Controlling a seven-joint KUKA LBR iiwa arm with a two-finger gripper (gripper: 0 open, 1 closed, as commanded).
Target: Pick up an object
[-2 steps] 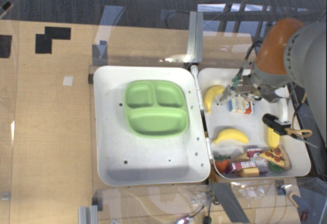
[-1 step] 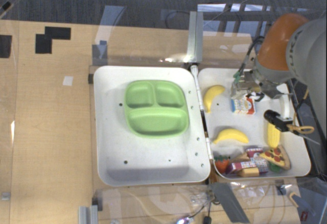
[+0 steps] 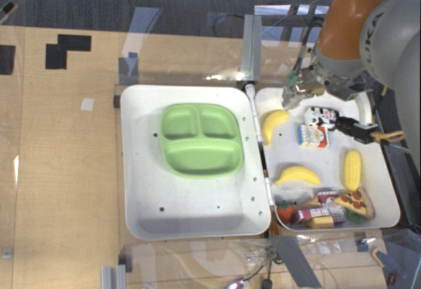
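Camera view | corn cob (image 3: 352, 170) long axis near-vertical | end effector (image 3: 294, 91) above banana (image 3: 273, 124)

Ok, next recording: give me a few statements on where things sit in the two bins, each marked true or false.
1. The green three-compartment plastic plate lies in the left white bin. True.
2. The yellow corn cob lies on the green plate. False: it lies in the right white bin.
3. Two yellow bananas lie in the right bin. True.
4. The pizza slice sits at the right bin's far edge. False: it sits near its front edge.
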